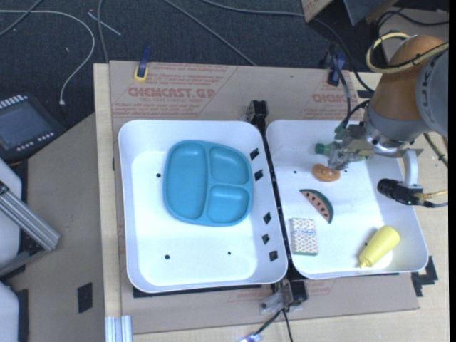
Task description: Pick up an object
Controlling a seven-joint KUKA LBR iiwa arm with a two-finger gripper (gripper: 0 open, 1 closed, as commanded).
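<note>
The task's thing, as I read it, is the small orange object (326, 172) lying in the upper middle of the right bin (399, 261), directly beneath my gripper (340, 154). I judge it light, rounded and probably smooth, so liable to roll or slip; I would take it across its short width, low on the sides. Whether the fingers are open or closed I cannot tell; the wrist hides them, and nothing visibly sits between them.

Just below the orange object lies a watermelon slice (318, 204), thin and flat, likely hard to pinch. Nearer the front edge rests a small patterned box (303, 235), stiff and square-sided. At the front right corner a yellow bottle (378, 246) lies on its side, apart from the rest.

The left bin (142, 191) holds a blue divided plate (208, 182), three compartments, all bare. Both bins sit on the table (107, 191).
</note>
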